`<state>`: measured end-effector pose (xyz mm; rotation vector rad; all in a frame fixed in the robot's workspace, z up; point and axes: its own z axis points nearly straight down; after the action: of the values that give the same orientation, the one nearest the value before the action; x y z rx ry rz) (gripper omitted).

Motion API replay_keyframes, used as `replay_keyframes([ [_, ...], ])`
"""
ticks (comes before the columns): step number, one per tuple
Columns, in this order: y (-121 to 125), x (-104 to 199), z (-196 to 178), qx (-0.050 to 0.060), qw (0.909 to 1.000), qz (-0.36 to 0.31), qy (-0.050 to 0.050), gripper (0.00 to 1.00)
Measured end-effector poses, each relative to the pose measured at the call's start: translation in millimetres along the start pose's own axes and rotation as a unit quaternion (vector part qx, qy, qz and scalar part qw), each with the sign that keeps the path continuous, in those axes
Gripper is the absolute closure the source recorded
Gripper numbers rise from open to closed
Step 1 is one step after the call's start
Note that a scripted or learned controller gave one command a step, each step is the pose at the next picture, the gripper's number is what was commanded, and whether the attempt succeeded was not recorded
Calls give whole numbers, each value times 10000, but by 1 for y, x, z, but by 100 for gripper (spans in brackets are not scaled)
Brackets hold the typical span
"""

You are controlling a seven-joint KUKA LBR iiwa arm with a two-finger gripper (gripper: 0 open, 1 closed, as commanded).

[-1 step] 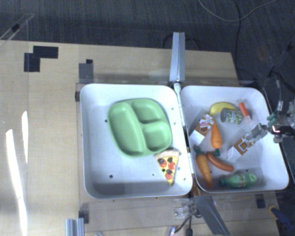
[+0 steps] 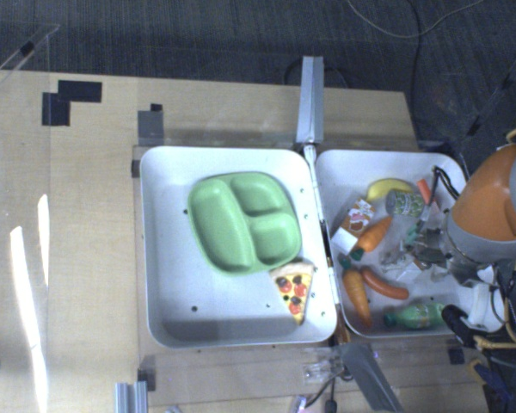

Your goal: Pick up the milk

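Note:
The milk [image 2: 357, 218] is a small white carton with a red and orange label. It lies in the right bin [image 2: 331, 198] near that bin's left wall, beside an orange carrot [image 2: 374, 233]. My gripper [image 2: 417, 249] hangs low over the middle of the right bin, to the right of the milk and apart from it. It sits just below a green-labelled can [image 2: 404, 203]. Nothing of the milk is under the gripper.
The right bin also holds a banana [image 2: 389, 187], a red sausage [image 2: 387, 286], an orange vegetable [image 2: 356, 293] and a green bottle [image 2: 415, 316]. The left bin [image 2: 168, 256] holds a green divided plate [image 2: 241, 219] and a pizza slice [image 2: 295, 288].

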<state>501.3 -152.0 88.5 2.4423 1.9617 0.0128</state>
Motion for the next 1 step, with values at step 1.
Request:
replay_keyframes([
  [1,76,-12,2,13,9855,1696,-10,0],
])
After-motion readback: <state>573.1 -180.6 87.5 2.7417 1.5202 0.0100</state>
